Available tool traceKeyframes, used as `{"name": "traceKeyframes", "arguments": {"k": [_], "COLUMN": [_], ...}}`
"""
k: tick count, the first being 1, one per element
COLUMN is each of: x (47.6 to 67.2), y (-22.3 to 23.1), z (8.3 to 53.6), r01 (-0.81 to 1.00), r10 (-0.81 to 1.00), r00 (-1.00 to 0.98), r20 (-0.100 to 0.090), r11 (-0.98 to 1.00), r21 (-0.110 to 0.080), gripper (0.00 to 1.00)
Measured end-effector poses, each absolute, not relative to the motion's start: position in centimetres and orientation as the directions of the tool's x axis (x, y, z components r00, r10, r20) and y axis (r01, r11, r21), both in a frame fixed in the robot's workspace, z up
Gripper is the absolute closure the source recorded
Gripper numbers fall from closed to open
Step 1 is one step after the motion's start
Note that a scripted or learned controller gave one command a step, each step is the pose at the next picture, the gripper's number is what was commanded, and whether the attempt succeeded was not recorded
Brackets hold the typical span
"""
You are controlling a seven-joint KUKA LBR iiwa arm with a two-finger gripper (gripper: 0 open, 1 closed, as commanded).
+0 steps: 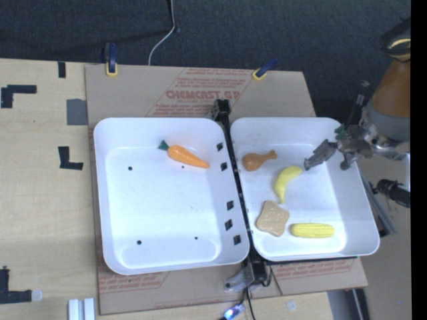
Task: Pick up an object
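The right bin (353,199) holds a brown chicken drumstick (257,159), a yellow banana (287,181), a tan slice of bread (272,219) and a yellow corn cob (312,231). An orange carrot (187,156) with a green top lies in the left bin (110,199), near its far side. My gripper (327,164) hangs over the right bin's far right part, just right of the banana. It is open, with nothing between its fingers.
The two white bins sit side by side on a cardboard sheet (200,92), joined by a black divider strip (230,179). Clamps (111,64) hold the sheet's far edge. The arm's grey and orange wrist (393,105) stands at the right edge.
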State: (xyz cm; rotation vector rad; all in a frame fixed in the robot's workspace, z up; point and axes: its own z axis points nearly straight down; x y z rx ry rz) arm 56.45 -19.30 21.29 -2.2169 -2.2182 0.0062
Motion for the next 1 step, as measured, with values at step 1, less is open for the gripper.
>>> {"name": "traceKeyframes", "arguments": {"k": [1], "x": [57.77], "y": [-8.54], "z": [22.11], "r01": [1.000], "r10": [1.000], "r00": [-0.012], "r20": [0.004], "r11": [0.012], "r21": [-0.006], "gripper": [0.00]}}
